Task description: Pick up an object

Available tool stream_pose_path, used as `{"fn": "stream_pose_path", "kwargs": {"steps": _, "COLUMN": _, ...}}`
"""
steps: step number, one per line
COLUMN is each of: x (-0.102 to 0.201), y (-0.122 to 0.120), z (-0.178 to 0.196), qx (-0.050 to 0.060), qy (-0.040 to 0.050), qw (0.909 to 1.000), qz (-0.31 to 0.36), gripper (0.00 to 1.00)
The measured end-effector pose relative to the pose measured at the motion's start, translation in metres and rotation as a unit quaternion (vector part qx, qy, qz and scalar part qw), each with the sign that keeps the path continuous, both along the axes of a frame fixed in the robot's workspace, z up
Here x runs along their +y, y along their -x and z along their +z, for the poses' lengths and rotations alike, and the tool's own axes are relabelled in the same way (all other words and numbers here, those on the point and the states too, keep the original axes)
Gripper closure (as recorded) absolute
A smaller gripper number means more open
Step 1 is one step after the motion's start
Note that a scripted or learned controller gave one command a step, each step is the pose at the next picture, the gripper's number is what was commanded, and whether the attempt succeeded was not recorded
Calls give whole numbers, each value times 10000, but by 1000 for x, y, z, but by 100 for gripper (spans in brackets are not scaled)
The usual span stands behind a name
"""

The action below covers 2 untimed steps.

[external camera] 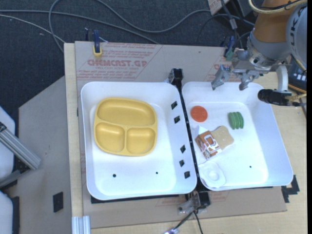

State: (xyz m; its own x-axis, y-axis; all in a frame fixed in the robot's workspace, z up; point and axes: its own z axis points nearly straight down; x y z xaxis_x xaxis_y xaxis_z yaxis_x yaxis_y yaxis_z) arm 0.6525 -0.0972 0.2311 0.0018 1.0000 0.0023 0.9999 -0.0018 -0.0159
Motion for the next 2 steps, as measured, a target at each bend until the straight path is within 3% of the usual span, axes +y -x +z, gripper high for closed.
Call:
{"fn": "stream_pose_path", "kwargs": {"steps": 1, "x": 0, "y": -2, "z": 9, "qx": -74, "qy": 7, "qw": 10000, "qz": 12, "gripper": 0}}
{"fn": "stream_pose_path", "kwargs": {"steps": 2, "x": -6, "y": 1, "z": -52, "qx": -43, "qy": 5, "qw": 10000, "qz": 4, "gripper": 0}}
